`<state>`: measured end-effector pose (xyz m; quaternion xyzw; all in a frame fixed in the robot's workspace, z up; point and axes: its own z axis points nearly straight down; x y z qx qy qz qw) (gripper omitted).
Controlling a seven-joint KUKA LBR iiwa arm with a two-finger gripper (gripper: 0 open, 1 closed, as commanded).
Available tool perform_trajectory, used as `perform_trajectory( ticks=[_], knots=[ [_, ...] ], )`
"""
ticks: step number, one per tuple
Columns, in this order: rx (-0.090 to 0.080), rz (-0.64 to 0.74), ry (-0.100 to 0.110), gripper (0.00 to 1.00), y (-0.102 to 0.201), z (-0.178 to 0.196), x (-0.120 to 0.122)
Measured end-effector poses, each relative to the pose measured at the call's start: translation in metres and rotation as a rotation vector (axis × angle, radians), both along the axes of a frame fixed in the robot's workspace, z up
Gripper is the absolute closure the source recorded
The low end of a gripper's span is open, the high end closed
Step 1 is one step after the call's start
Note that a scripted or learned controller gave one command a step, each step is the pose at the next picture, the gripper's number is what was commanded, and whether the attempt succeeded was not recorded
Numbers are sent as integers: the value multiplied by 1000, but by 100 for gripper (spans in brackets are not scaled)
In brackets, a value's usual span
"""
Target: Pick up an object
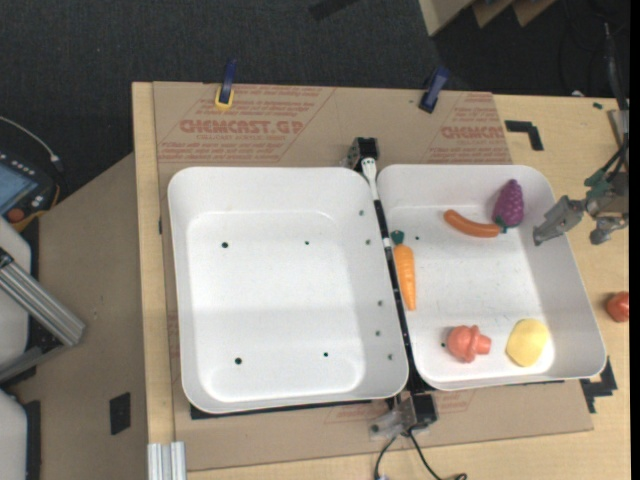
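The right bin [560, 298] holds several toy foods. An orange carrot [404, 276] lies along its left wall. Near the far wall, an orange-red sausage [472, 225] rests beside a purple bunch of grapes [508, 202]. A pink-red fruit [466, 343] and a yellow lemon [527, 342] sit near the front wall. My gripper [577, 226] hangs over the bin's right rim, just right of the grapes. It is open with nothing between its fingers.
The left bin [190, 268] stands beside the right one on a cardboard sheet [300, 118]. Blue clips [434, 90] pin the sheet at the far edge. A small orange-red thing [618, 308] lies outside the right bin at the frame's right side.
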<state>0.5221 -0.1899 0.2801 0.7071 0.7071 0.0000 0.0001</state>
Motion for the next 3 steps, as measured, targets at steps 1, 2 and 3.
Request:
perform_trajectory(
  ticks=[1, 2, 3],
  knots=[
    [0, 5, -7, 0, 56, 58, -35],
    [-10, -6, -15, 0, -24, 165, -20],
    [-6, 2, -13, 0, -34, 261, 11]
  ],
)
